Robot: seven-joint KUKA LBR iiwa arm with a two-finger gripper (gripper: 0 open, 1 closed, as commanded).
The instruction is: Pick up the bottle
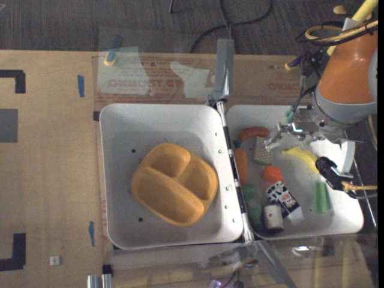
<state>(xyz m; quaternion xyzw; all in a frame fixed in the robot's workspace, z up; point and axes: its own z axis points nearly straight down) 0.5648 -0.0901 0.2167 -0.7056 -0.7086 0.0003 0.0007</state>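
Note:
A small pale cylinder with a dark end, which looks like the bottle (273,216), lies near the front edge of the right bin (354,221). A dark green item (249,198) lies just to its left, against the bin's left wall. My gripper (283,138) hangs over the back middle of the right bin, above a speckled grey-green pad (261,151) and beside a yellow banana (302,158). It is well behind the bottle, and nothing shows in its grasp.
The right bin also holds a red item (255,132), an orange carrot-like piece (240,161), a small orange-red piece (272,173), a black-and-white carton (282,197) and a green stick (322,197). An orange divided plate (174,183) sits in the left bin (120,131).

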